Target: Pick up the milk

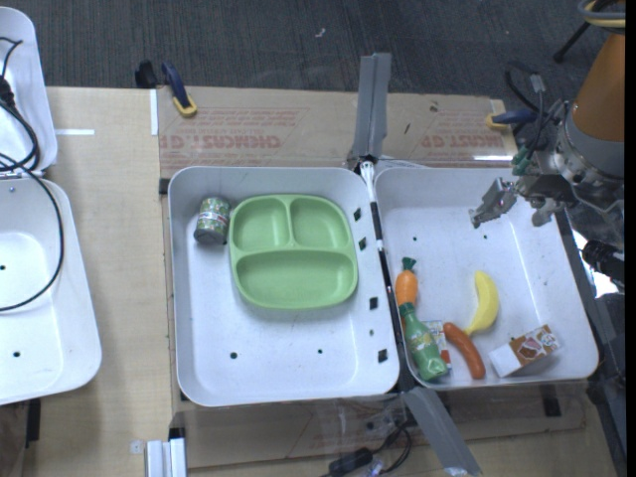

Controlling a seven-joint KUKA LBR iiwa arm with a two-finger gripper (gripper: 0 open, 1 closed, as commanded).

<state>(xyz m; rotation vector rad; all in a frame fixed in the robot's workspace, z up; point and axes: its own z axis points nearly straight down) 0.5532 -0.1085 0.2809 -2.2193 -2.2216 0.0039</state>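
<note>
The milk (527, 350) is a small white and brown carton lying on its side in the near right corner of the right bin (437, 207). My gripper (517, 210) hangs over the far right part of that bin, well behind the carton and apart from it. Its fingers (489, 208) stand open with nothing between them. The arm's orange band shows at the upper right edge.
A yellow banana (484, 302), a red sausage (465, 350), a green bottle (424, 344) and a carrot (405, 284) lie left of the milk. The left bin (288, 366) holds a green divided plate (293, 249) and a small can (211, 220).
</note>
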